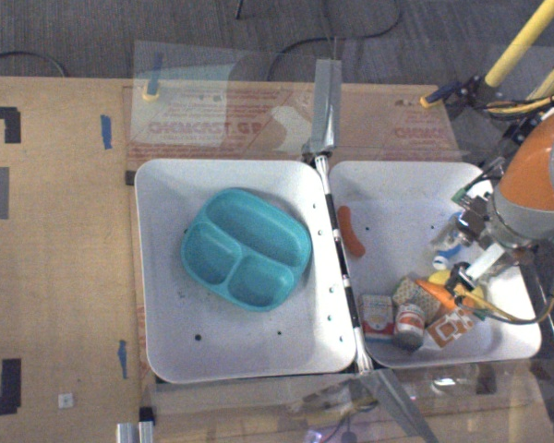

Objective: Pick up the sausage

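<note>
Bench (55, 247): teal plate (246, 247) in one bin (171, 340), sausage (351, 232) in the other bin (397, 197).

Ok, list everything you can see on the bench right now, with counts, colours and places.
Bins: two, white, side by side.
Divided plate: one, teal, middle of the view's left bin.
Sausage: one, orange-red, right bin, beside its left wall.
Can: one, pale, near edge of right bin.
Small food packs: several, mixed colours, heaped around the can.
Arm: one, grey with orange band, over right bin.
Pincer: one, above the heap.
</note>
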### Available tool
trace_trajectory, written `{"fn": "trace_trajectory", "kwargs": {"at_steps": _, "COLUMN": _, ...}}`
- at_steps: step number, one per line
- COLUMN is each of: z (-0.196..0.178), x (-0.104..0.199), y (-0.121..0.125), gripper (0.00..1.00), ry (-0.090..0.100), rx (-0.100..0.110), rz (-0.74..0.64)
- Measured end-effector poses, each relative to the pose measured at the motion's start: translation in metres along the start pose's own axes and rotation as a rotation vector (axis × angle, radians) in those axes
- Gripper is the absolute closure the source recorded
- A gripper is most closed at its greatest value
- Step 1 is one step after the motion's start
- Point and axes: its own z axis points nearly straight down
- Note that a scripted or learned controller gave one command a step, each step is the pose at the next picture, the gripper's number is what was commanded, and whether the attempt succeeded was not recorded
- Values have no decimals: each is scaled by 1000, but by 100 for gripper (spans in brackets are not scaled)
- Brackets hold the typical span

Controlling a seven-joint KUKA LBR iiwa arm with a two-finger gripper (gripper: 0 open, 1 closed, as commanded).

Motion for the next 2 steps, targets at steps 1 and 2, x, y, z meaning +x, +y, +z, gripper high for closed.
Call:
{"fn": "trace_trajectory", "kwargs": {"at_steps": 1, "z": -10, "x": -2, "y": 2, "gripper": 100, "ry": -1, "rx": -4, "rz": 4}}
{"fn": "trace_trajectory", "kwargs": {"at_steps": 2, "z": 1, "x": 5, "y": 17, "gripper": 100, "ry": -4, "rx": -5, "rz": -423}}
